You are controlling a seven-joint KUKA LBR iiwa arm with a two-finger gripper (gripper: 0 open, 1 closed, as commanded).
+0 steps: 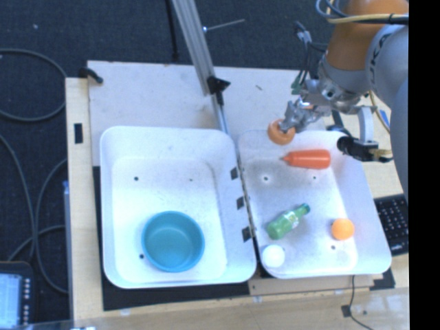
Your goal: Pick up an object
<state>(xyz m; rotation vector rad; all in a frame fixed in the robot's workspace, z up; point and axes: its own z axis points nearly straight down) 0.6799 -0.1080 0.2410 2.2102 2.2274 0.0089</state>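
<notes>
The gripper [289, 124] is positioned over the far rim of the right bin [361, 198], fingers clamped on a small orange-brown object [280, 133]. An orange carrot-shaped item [306, 159] lies just beside it.

Small orange-tan round obj [280, 133] at far rim of right bin [364, 253], touching gripper [297, 117] tip.

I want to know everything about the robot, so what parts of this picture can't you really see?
- Pincer: in the camera view its fingers are too small and blurred to read.
- Small orange object under the pincer: partly covered by it, so whether it is gripped or merely touched stays unclear.
- Grey arm: cut off by the right edge.
- Green bottle: label too small to read.
</notes>
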